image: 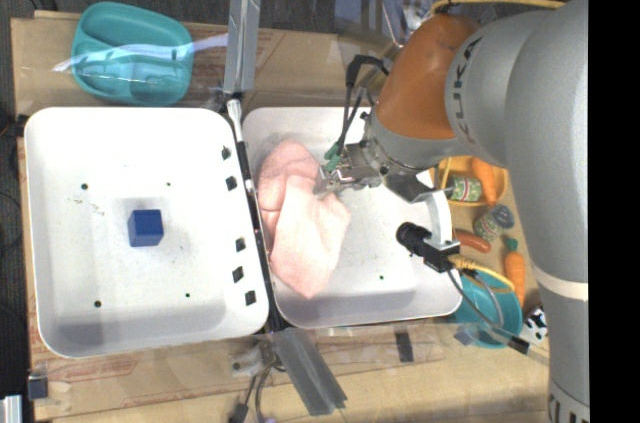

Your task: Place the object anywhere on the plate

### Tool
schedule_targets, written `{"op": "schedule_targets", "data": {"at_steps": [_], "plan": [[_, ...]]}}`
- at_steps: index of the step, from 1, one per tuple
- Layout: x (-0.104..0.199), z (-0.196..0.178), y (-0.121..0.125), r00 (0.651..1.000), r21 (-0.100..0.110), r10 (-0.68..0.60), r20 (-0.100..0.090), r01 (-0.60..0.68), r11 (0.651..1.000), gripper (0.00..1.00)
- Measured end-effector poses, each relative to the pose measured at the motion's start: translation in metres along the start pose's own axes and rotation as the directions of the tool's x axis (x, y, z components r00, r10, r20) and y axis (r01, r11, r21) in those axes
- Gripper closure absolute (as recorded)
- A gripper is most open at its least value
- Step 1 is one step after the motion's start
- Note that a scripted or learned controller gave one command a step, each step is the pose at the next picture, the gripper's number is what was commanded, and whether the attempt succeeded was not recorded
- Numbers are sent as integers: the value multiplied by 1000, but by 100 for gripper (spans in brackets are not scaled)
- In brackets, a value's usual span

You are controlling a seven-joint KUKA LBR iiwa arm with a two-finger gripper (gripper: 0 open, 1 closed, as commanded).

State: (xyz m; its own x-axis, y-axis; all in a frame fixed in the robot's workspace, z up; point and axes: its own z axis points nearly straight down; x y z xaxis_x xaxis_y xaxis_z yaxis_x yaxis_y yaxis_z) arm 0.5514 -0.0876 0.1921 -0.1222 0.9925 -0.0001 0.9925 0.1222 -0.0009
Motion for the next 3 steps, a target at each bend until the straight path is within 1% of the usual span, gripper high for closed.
{"op": "schedule_targets", "data": {"at_steps": [1,2,3], "plan": [[92,0,18,999,1,-55,0,55,999,100],[158,1,9,996,4,-86,0,86,996,100],[258,26,-33,1000,4,-8,0,8,1000,100]]}}
